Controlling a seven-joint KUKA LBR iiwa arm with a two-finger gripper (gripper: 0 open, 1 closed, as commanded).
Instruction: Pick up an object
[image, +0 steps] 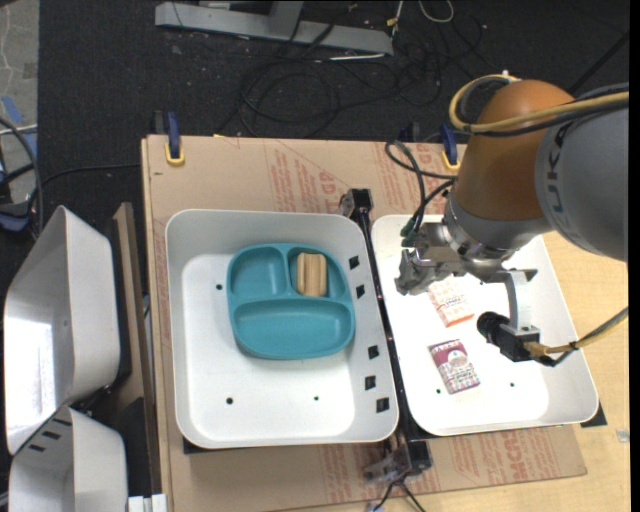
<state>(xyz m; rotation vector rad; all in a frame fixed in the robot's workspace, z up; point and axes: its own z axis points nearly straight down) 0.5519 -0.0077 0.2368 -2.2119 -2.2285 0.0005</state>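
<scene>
Right bin (560, 405): purple-and-white card (454, 365) lying flat toward the near side; orange-and-white packet (451, 301) beyond it, just beside the gripper (425, 268), grip state cannot be told; left bin (190, 400): teal divided tray (285, 318), tan wooden block (312, 274) in its far-right compartment.

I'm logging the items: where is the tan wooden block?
The tan wooden block lies in the upper right compartment of the teal divided plastic tray, inside the left white bin.
</scene>
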